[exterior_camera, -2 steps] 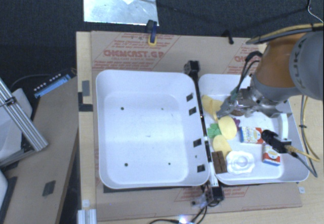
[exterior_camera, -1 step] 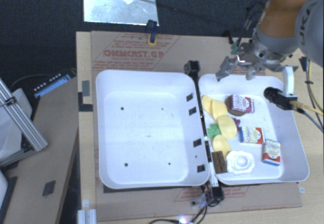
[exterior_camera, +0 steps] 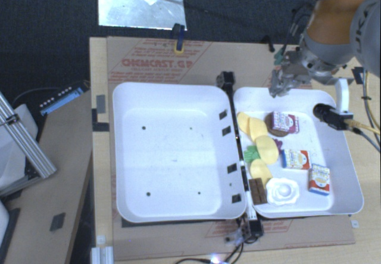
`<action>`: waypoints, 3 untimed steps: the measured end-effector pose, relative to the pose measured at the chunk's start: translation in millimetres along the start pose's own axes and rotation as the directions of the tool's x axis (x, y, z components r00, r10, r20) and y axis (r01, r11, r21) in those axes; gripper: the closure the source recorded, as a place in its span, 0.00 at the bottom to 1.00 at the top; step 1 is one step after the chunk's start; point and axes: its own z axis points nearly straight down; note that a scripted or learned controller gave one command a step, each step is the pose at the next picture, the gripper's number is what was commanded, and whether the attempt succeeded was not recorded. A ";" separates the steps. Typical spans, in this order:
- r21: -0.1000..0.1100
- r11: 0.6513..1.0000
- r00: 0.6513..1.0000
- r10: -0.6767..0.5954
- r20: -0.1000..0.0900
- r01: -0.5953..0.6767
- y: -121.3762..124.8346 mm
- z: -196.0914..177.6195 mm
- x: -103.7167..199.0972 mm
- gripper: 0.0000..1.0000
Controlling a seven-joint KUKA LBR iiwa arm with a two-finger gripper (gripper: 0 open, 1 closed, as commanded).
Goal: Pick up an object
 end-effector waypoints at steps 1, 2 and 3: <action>0.001 1.000 1.000 -0.001 -0.003 0.001 -12.2 -51.7 78.6 1.00; -0.003 1.000 1.000 -0.007 -0.007 0.007 -19.8 -121.5 189.8 1.00; 0.001 1.000 1.000 -0.003 -0.005 0.003 -30.5 -150.4 275.6 1.00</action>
